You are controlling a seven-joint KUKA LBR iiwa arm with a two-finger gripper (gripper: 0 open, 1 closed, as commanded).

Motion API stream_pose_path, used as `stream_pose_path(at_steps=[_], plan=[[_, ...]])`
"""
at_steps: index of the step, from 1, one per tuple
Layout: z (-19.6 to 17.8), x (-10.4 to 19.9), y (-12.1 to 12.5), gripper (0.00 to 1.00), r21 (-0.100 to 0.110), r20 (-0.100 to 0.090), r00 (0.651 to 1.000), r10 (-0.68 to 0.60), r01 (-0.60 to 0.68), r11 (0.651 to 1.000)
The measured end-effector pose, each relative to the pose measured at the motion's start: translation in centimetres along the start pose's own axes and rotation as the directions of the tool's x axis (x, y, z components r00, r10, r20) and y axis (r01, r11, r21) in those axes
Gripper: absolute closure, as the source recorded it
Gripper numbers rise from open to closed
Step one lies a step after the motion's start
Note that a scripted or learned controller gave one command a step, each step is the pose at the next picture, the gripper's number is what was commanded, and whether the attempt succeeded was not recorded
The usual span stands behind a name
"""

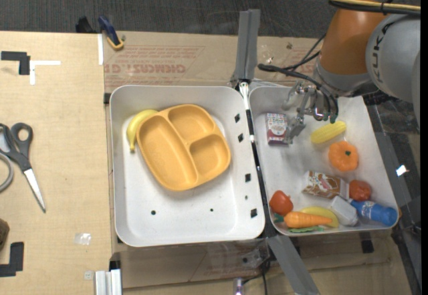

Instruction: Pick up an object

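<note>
- Objects for picking lie in the right bin (374,128), and we count several: a small red-and-white carton (276,128) near the bin's left wall, a corn cob (328,132), an orange pumpkin-like toy (344,156), a printed snack packet (323,184), a red tomato-like piece (360,190), another red piece (281,203), a carrot (307,220) with a yellow banana-like piece (319,212) just behind it, and a blue-and-white bottle (366,212) lying on its side in the near right corner.
- The gripper (309,112) hangs over the far part of the right bin, between the carton and the corn cob, close to both.
- We cannot tell how far its metal fingers are parted, and we see nothing caught between them.
- The arm (374,39) comes in from the right, its orange band above the wrist and dark cables trailing over the bin's far rim.
- The left bin (134,220) holds an orange divided plate (183,146) with three compartments, and a yellow banana (136,126) lies against the plate's far left edge.
- On the bench (53,153) to the left, well apart from the bins, we see a pair of scissors (23,160) with grey handles.
</note>
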State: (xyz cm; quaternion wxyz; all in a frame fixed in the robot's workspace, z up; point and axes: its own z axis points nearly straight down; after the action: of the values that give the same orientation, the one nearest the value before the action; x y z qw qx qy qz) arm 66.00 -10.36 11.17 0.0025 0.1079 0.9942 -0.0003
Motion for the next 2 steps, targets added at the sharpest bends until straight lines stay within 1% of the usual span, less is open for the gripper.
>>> stream_pose_path(at_steps=[1,2], plan=[[1.9,5.6,-4.0,0.00,0.000,-0.002,1.000,0.004,-0.004,1.000],[1.7,0.6,-8.7,0.00,0.000,0.002,0.991,0.133,-0.133,0.991]])
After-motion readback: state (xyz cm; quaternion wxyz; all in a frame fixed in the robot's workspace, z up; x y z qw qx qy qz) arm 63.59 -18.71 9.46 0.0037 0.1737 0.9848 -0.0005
